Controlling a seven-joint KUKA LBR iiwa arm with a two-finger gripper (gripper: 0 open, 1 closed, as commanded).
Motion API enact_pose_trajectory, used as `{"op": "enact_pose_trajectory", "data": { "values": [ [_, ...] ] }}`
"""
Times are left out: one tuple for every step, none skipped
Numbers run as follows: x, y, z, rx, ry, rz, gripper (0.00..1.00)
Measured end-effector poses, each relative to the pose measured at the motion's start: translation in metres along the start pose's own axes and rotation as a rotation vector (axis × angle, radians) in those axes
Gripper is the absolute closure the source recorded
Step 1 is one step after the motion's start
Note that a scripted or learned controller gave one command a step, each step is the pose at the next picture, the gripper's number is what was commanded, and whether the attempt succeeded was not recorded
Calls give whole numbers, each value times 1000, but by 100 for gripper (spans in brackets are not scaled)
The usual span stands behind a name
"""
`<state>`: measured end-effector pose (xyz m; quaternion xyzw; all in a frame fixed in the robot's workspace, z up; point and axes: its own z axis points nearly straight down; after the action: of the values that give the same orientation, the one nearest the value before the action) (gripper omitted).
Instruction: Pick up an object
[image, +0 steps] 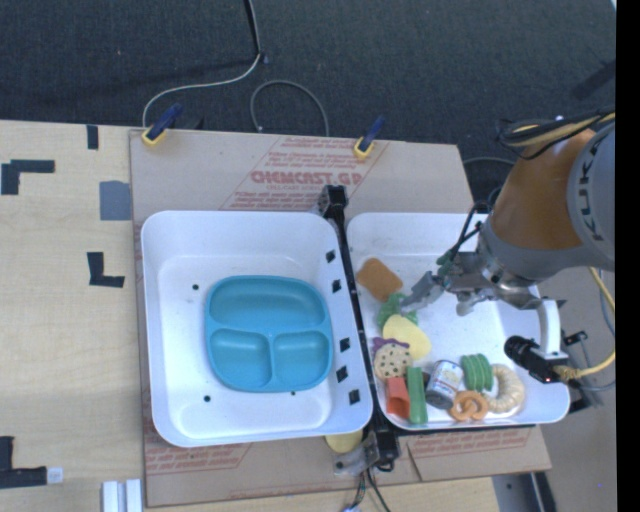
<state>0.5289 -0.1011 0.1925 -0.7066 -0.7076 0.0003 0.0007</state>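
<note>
On the table lies a brown cardboard sheet with red print (300, 180), and on it stand two shallow white plastic bins side by side. The left bin (170, 250) holds a light blue plastic plate with three compartments (268, 333), lying flat near the middle.

The right bin (420, 228) holds a group of small objects, gathered in its front and left part. Near the divider lies a brown rounded piece like a bread roll (379, 277). Below it there is a green leafy toy piece (392, 308), then a yellow rounded toy fruit (405, 336), and just beside that a round cookie with dark spots (390, 357). In front of the cookie stands a red-orange block (398, 396), touching a narrow green stick-shaped piece (417, 397). To the right are a small silver can (444, 379), a green ribbed ring-like toy (477, 371), a brown pretzel (467, 405) and a pale frosted doughnut (507, 390).

The grey arm with the orange band (545, 200) reaches in from the right, over the right bin. Its gripper (425, 290) is low, just beside the green leafy piece and close to the brown roll. I cannot tell if it is open or closed, and nothing is seen held in it
</note>
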Motion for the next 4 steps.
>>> {"op": "enact_pose_trajectory", "data": {
  "values": [
    [4,12,112,-6,-5,0,0],
    [1,118,106,-10,-2,-3,0],
    [3,107,106,-7,-3,1,0],
    [4,46,105,-8,-3,2,0]
  ]
}}
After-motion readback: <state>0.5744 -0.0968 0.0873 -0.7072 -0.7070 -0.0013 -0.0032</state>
